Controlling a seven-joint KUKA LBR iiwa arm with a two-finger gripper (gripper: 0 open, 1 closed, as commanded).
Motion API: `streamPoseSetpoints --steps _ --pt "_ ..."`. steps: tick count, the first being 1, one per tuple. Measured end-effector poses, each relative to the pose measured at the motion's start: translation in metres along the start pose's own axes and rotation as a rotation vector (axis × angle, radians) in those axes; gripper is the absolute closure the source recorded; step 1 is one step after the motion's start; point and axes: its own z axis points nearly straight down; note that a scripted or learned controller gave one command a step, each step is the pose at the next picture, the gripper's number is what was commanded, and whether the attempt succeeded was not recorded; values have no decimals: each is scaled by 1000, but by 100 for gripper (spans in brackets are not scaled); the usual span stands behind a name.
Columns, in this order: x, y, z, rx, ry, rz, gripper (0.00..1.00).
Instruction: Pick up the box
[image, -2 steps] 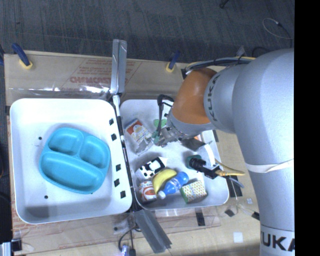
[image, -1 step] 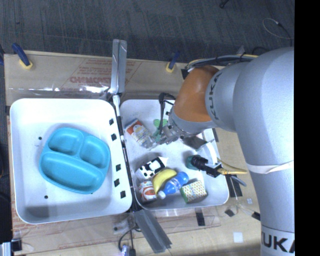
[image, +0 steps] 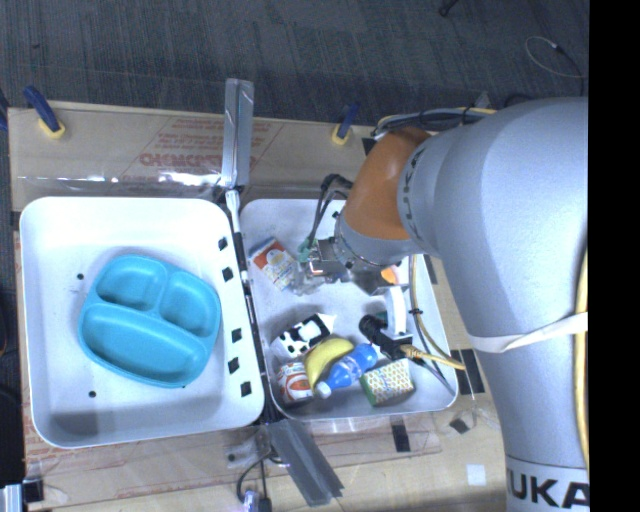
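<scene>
White bins: two sit side by side on the tabletop; the left bin carries a blue divided tray, the right bin carries the clutter.
Box: a small orange-and-white carton lies in the upper left of the right bin, resting on the floor, not lifted.
Hand: the hand is low in the right bin, just beside the box on its right; whether it is open or closed I cannot tell.
Other items: a banana, a blue bottle, a green patterned block.
Progress: approach looks made; a sure grasp and lift remain.
</scene>
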Motion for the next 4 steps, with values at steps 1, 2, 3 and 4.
streamPoseSetpoints --steps 1,2,3,4 --pt "2 -33 3 7 3 269 100" --pt "87 -21 -98 2 3 315 100" --pt "88 -21 -107 6 2 307 100" --pt "181 -42 -206 2 1 645 100"
